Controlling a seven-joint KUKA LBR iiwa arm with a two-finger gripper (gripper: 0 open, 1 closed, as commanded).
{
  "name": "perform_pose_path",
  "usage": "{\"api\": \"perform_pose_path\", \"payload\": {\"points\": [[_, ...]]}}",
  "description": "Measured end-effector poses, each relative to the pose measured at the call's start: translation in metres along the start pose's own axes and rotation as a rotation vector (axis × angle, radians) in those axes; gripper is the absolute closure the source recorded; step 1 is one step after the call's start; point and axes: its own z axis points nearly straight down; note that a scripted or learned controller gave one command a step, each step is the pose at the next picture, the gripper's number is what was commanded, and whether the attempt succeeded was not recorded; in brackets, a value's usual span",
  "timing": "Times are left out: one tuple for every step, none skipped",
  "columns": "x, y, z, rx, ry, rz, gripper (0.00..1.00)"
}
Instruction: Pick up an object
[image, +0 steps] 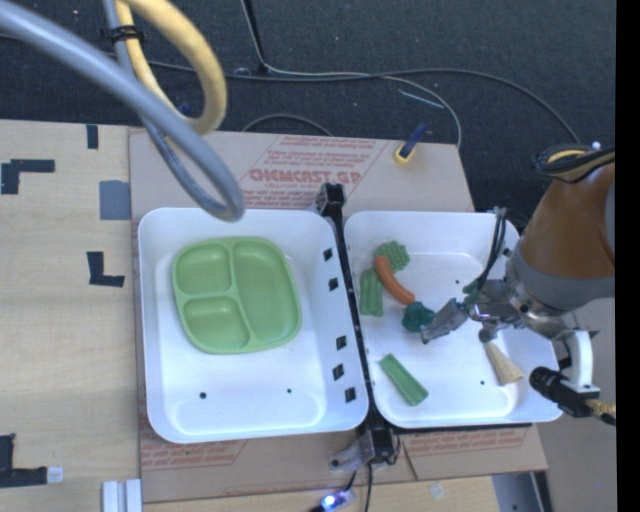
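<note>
The right bin (450, 410) holds several small items. At its top left lies a green leafy piece (392, 254), with an orange sausage-shaped piece (395, 281) and a pale green strip (371, 293) just below it. A green block (403, 380) lies near the front and a beige wedge (503, 362) at the right. A dark teal object (415, 317) sits mid-bin. My gripper (438, 326) reaches in from the right, low over the bin, and its tip touches or sits right beside the teal object's right side.
The left bin (165, 400) holds a green divided plate (236, 294). A black divider (345, 320) runs between the bins. Grey and yellow hoses (190, 150) cross the upper left. The arm's orange band (570, 235) stands over the right bin's right edge.
</note>
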Motion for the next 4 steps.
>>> {"api": "perform_pose_path", "payload": {"points": [[0.001,0.003,-0.007,-0.014,-0.002,-0.004,0.00],[-0.006,0.010,0.046,-0.010,-0.001,-0.003,0.00],[-0.009,0.013,0.091,-0.009,-0.001,-0.004,0.00],[-0.009,0.013,0.122,-0.014,-0.003,-0.004,0.00]]}}
